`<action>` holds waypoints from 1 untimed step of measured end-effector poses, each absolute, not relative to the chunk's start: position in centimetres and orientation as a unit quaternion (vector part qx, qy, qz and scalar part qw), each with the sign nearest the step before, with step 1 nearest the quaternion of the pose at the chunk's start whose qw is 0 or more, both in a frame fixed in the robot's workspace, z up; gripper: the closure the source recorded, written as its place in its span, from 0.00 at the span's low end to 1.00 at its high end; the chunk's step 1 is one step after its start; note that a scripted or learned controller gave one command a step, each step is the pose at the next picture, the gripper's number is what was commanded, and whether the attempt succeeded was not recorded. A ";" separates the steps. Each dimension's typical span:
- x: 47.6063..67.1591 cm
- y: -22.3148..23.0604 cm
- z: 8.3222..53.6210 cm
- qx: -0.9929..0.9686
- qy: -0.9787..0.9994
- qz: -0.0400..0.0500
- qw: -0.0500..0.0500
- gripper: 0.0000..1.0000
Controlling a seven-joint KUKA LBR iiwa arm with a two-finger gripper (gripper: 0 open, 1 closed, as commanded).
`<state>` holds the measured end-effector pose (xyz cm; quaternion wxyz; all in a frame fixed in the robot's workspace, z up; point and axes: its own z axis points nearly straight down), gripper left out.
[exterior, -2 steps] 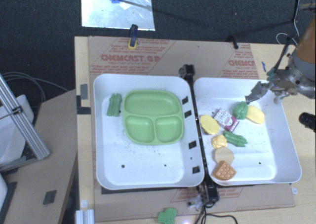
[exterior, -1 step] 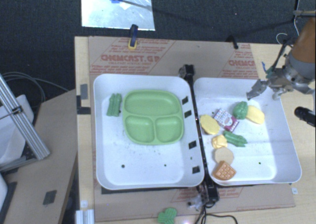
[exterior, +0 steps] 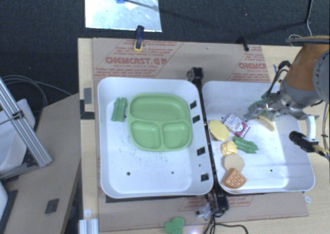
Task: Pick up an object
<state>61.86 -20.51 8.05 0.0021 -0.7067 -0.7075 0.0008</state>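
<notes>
- Camera view, nearest edge first: a small green toy [exterior: 175, 224] lies on the bench in front of both bins, outside them.
- Right bin [exterior: 289, 176], front corner: a waffle-shaped toy [exterior: 233, 179], a round tan biscuit-like piece [exterior: 233, 162] just behind it, then a small yellow piece [exterior: 229, 148]. All look like light, rigid plastic play food.
- Middle of the right bin: a green pod-shaped toy [exterior: 246, 145], a yellow lemon-like piece [exterior: 218, 130] near the divider, and a pink-and-white packet [exterior: 234, 124]. The packet is probably thin and slippery; the pod looks easiest to pinch across its narrow width.
- Further right: a pale banana-like piece [exterior: 266, 121] lies just under the gripper [exterior: 259, 109], which hangs low over the bin. Whether its fingers are spread or closed cannot be told, and nothing is clearly held.
- Left bin [exterior: 111, 176]: a green divided plate [exterior: 159, 122], wide and awkward to grasp, and a green ribbed toy [exterior: 119, 109] beside it.
- Far side: a yellow clamp [exterior: 138, 38] on the board's edge.
</notes>
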 end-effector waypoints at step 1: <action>62.2 -20.6 9.7 -0.706 -0.708 -0.002 -0.003 1.00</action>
